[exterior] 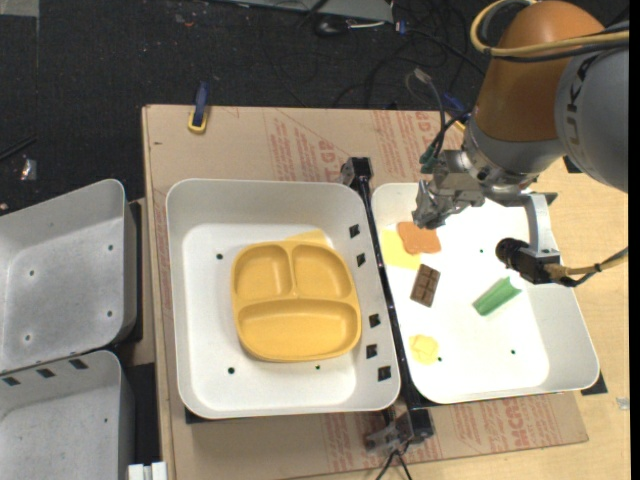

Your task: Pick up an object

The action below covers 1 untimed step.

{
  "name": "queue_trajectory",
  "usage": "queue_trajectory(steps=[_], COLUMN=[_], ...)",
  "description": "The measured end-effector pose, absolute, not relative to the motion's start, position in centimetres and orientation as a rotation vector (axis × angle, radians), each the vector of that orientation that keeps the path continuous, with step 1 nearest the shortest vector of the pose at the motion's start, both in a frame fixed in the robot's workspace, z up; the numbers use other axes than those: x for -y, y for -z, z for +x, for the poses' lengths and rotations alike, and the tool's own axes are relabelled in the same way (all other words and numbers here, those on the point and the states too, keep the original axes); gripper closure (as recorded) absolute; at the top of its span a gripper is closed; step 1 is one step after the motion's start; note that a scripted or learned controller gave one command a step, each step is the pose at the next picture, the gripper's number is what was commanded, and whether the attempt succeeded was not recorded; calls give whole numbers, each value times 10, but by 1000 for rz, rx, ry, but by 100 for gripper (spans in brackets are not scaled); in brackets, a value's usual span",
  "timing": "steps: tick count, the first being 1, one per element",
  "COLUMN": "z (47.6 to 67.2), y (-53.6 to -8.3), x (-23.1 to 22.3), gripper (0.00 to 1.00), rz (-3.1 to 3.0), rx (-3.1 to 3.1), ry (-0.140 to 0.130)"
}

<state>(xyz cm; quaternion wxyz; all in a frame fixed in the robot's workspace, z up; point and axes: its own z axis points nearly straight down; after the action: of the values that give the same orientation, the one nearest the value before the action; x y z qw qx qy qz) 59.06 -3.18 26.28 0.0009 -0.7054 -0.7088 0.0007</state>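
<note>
**Gripper low over orange piece in right bin; grasp not confirmed**

Positioned at the upper-left part of the right bin (pixel 560 358): gripper (pixel 432 211), hanging directly above the orange piece (pixel 418 238). Appears to be at or just over the piece's upper edge; contact not verifiable from this angle. Jaw state: cannot tell, tips dark and merged with the wrist hardware. Nothing seen held.

Location of the likely target: orange piece lying flat on the bin floor, near the divider between the bins, overlapping a pale yellow flat piece (pixel 397 252) on its left side. Just below it, apart: brown chocolate-like bar (pixel 426 285).

Advice for the step in hand, as judgement:
- Descend straight and centre over the orange piece before closing; off-centre closure likely to nudge it sideways.
- Flat, thin item: expect a slip unless the fingers reach floor level.
- Avoid catching the pale yellow piece beneath its edge.
- Lift slowly and verify the piece rises with the gripper.

Count, right bin:
- Orange piece: one
- Pale yellow flat piece: one
- Brown bar: one
- Green block (pixel 496 296): one
- Small yellow piece (pixel 424 348): one

Count, left bin (pixel 200 368):
- Yellow divided tray (pixel 296 301): one, three compartments

Bins: two. Also noted: black fitting (pixel 524 258) on the arm, above the green block.
</note>
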Motion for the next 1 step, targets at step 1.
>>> queue_trajectory(steps=[1], z=[560], y=[-256], x=[-14], gripper=[100], rz=[-2212], rx=[2226], ry=[-3])
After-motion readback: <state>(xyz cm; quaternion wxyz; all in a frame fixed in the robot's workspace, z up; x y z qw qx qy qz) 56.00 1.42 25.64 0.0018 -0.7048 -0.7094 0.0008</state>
